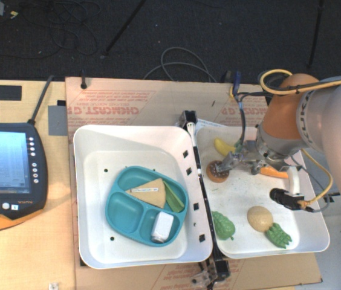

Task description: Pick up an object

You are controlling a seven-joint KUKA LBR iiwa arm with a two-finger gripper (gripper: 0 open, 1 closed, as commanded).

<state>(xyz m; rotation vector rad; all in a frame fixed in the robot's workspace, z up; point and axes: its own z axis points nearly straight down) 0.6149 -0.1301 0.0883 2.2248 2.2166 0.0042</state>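
Observation:
My gripper [241, 161] is low inside the right bin [315, 237], near its back left part. Just to its left lies a brown round piece [217, 172], close to the gripper or touching it. Behind the gripper is a yellow banana-like piece [222, 145]. An orange carrot [275, 173] lies just to its right, partly under the wrist. Toward the bin's front lie a green leafy piece [223, 225] and a beige round piece [259, 218] with a green top [279, 236]. I see nothing clearly held.
The left bin [92, 162] holds a teal divided plate [122, 213] with a tan wedge [148, 192], a green leaf [174, 198] and a white block [162, 227]. A pendant with a screen [4, 168] lies at far left. A black cable end [284, 198] hangs beside the carrot.

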